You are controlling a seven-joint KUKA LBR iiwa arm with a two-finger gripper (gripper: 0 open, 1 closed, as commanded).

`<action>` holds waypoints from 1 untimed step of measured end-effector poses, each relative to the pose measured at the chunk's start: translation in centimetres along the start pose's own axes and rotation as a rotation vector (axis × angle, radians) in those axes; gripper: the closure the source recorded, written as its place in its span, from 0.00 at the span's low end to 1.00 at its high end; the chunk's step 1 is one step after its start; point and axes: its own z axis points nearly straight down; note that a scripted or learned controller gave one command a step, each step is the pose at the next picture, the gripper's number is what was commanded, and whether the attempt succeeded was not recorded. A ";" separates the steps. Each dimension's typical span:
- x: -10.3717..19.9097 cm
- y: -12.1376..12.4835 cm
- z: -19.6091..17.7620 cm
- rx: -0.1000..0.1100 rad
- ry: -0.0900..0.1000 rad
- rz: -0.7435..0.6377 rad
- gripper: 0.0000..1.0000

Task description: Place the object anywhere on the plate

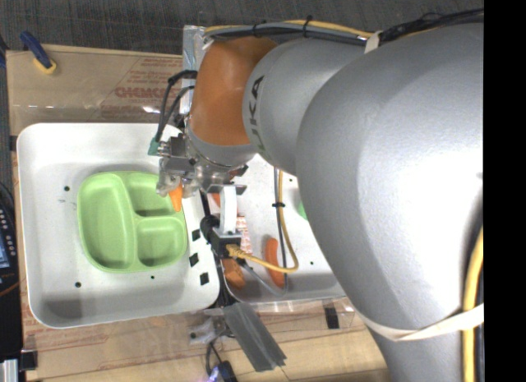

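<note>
Orange object [175, 200]: small sliver showing just below the gripper [182, 177], at the right rim of the green plate [131, 223], by the upper right compartment. Mostly hidden by the gripper; long axis and pointing direction not readable. Touching the plate or hanging above it: cannot tell.

Green plate: three compartments, one long at left, two smaller at right; lying in the left white bin [49, 208].

Gripper: over the plate's right edge, near the divide between the bins. Spread or pressed together: cannot tell. Whether pinching the orange object: cannot tell.

Arm [370, 167]: grey, orange band [226, 93] above the wrist, reaching in from the right, bulk covering most of the right white bin [316, 269].

Right bin: a second orange item [273, 257] lying beside a yellow cable [283, 224].

Tabletop [99, 76]: brown board under both bins.
</note>
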 end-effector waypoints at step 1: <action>-0.1 0.0 0.0 -0.001 0.000 0.002 0.00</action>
